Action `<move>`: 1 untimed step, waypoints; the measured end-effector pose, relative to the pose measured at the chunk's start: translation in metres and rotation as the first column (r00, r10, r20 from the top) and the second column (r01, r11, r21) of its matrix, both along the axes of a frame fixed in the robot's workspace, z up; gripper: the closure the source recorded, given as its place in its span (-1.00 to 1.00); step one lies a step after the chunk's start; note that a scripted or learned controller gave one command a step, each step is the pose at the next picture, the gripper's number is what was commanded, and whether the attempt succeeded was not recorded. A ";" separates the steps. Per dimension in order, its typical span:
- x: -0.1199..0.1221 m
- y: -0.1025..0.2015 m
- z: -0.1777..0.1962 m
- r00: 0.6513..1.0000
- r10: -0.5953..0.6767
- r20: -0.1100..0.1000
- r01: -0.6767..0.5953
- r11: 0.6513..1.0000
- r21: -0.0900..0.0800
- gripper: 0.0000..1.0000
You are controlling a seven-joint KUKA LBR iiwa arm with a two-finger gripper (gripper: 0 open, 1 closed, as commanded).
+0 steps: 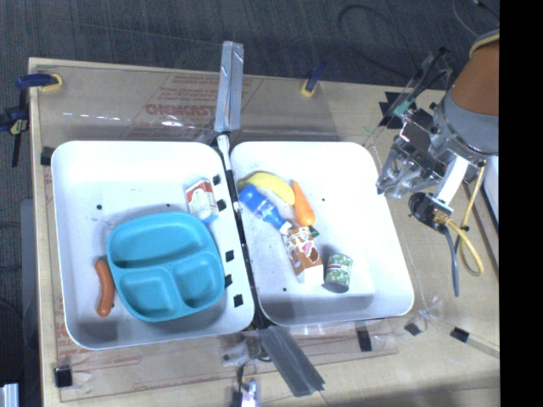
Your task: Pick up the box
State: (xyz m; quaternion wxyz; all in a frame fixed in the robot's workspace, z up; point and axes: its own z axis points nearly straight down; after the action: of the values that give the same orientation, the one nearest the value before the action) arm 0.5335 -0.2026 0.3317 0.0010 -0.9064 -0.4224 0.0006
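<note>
A small box [303, 253] with a colourful printed face lies in the right bin [373, 270], near its middle, between a blue bottle [262, 208] and a green can [338, 272]. A second small carton [200, 198], red and white, stands in the left bin [72, 227] against the divider. My gripper [395, 176] hangs over the right bin's right rim, well to the upper right of the printed box and apart from every object.
A banana [265, 181] and a carrot [303, 203] lie at the back of the right bin. The left bin holds a blue divided tray [165, 265] and a sausage [104, 286]. Cables and a yellow hose [465, 227] hang by the arm at right.
</note>
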 end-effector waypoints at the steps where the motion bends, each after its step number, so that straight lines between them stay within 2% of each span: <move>1: -0.056 0.001 0.045 0.974 -0.225 0.001 0.225 0.974 -0.001 1.00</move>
State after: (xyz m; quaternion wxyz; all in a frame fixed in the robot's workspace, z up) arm 0.4772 -0.2020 0.3768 0.0004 -0.9484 -0.3171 0.0003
